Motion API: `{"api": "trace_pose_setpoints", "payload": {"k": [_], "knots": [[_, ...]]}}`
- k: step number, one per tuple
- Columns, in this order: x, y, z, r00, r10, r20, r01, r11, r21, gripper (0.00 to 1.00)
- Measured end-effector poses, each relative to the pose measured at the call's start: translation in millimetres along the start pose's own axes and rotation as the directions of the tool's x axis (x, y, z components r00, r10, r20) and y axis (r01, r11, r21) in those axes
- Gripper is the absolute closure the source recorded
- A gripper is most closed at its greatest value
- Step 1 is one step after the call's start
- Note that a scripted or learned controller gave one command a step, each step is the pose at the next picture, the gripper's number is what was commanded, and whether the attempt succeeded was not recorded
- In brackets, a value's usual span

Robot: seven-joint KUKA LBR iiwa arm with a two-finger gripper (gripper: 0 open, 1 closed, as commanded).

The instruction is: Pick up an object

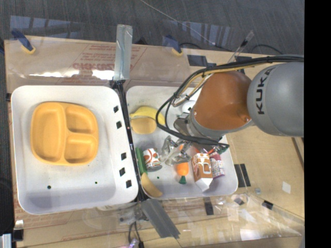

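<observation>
Arm low over the cluttered right bin (227,182).
Pincer (173,151) hangs just above the carrot (182,170), poised to pick; its state I cannot tell.

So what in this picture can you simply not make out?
- Gripper, camera view: the orange band and wrist hide much of it; open or shut is unclear.
- Right bin: the arm covers its upper right.
- Small can: label too small to read.
- Carton: print blurred.

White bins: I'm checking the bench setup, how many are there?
2. The left bin holds a yellow divided plate; the right bin lies beside it, partly under the arm.
</observation>
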State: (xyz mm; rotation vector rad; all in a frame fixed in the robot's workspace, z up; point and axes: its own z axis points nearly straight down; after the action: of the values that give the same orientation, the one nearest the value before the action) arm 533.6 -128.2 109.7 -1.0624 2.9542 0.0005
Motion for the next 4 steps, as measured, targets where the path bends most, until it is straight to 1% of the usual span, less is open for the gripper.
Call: {"api": "trace_pose_setpoints", "payload": {"k": [1, 2, 3, 4], "knots": [[15, 2, -22, 0.794, -0.608, 0.001, 0.608, 0.794, 0.002, 1.00], [42, 30, 19, 0.412, -0.911, 0.001, 0.911, 0.412, -0.004, 1.00], [7, -19, 18, 0.636, -0.771, 0.001, 0.771, 0.636, 0.000, 1.00], [1, -43, -98, 0.538, -0.843, -0.005, 0.843, 0.538, 0.007, 1.00]]}}
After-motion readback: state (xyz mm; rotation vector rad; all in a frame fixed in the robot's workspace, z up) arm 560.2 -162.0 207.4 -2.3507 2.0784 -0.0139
